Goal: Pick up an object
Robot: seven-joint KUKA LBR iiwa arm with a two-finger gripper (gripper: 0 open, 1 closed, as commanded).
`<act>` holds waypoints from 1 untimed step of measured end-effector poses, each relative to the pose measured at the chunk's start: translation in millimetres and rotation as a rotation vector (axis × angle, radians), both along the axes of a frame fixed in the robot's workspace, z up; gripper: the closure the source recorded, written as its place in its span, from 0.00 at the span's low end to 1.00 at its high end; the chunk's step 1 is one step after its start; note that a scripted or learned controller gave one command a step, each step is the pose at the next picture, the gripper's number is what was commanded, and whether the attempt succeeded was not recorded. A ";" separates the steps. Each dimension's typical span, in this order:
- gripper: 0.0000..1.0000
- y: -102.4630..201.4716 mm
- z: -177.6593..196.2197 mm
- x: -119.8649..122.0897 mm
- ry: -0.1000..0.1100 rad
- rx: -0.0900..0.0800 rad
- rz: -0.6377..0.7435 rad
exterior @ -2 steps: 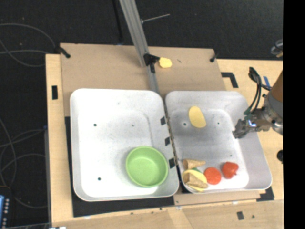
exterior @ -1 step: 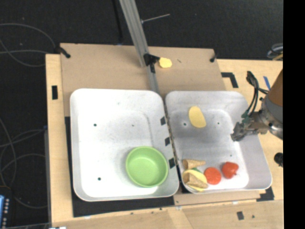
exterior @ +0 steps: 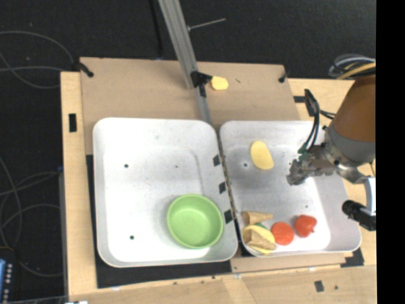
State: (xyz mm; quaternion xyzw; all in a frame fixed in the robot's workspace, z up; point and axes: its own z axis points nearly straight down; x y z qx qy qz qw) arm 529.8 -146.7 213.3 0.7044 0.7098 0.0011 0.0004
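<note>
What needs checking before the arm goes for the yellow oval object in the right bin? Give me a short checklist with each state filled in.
1. Target present: yellow oval object lies alone in the right white bin: ok.
2. Space around target: no neighbours touching it: ok.
3. Gripper position: two-finger gripper sits right of the target, not above it: not ok.
4. Gripper carrying nothing: cannot tell.
5. Clutter kept apart: red round pieces and tan pieces sit at the bin's near edge, away from the target: ok.
6. Green round bowl is in the left bin, out of the path: ok.

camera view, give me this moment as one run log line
gripper: over right bin, holding nothing seen | yellow object: in right bin, left of gripper, apart | green bowl: left bin
</note>
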 end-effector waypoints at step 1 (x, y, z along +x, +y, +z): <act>1.00 51.2 -6.4 14.1 0.002 0.001 0.000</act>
